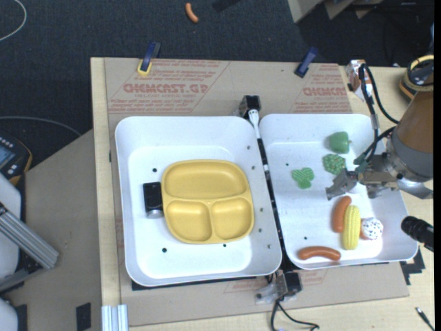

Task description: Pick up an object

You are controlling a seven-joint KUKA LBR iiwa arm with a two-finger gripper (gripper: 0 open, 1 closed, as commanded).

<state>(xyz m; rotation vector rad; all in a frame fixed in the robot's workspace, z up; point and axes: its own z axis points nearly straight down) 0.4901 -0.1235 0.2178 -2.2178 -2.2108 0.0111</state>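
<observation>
The orange sausage [340,214] lay in the right bin [289,212], its long axis running nearly straight toward and away from the camera, touching the corn cob [351,227] on its right. It sat just below my gripper [343,185] in the picture, nearer the front edge, so I judged a short drop would reach it. Whether my gripper was spread or closed I could not tell; nothing showed in it. Green pieces [334,163] lay just behind, and the yellow plate [207,200] was well apart in the left bin [131,185].
</observation>
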